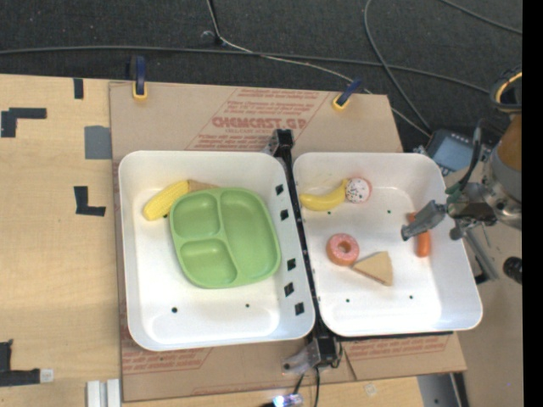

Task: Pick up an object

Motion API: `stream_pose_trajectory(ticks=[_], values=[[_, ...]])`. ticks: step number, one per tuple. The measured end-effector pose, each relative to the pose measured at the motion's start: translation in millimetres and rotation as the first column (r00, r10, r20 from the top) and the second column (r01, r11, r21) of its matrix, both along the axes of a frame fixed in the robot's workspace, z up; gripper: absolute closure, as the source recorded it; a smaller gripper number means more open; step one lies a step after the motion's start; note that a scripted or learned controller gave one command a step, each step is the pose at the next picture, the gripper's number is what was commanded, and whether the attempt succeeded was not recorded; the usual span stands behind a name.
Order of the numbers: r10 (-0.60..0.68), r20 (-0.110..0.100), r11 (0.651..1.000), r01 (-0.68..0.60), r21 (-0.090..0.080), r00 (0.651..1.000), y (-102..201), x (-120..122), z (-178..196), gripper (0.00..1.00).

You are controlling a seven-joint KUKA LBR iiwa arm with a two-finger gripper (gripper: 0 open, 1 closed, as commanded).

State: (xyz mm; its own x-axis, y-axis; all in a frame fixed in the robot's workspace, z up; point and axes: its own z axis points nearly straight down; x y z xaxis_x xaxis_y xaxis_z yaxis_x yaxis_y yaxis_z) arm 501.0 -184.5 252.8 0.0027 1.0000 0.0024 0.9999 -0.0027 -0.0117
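Gripper (422, 225) low over right bin (458, 308), east wall; finger spread cannot be judged. Orange carrot (423, 243) directly beneath, grasp unconfirmed. Donut (343, 248), sandwich wedge (375, 268) near centre. Banana (324, 197) at back.

Single fixed camera above bench (51, 227); looks down at slant; both bins (136, 253) framed whole

Gripper (422, 225) above carrot (423, 243) in right bin (458, 308).

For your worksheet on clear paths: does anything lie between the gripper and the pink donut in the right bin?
Nothing visible does. The gripper sits at the right bin's right side; bare white floor separates it from the pink donut.
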Motion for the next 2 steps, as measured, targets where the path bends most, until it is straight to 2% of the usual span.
stream_pose_trajectory(ticks=[1, 2], values=[[0.003, 0.011, 1.000, -0.003, -0.003, 1.000, 0, 2, 5, 0.00], [0.004, 0.007, 1.000, -0.004, -0.002, 1.000, 1, 9, -41, 0.00]])
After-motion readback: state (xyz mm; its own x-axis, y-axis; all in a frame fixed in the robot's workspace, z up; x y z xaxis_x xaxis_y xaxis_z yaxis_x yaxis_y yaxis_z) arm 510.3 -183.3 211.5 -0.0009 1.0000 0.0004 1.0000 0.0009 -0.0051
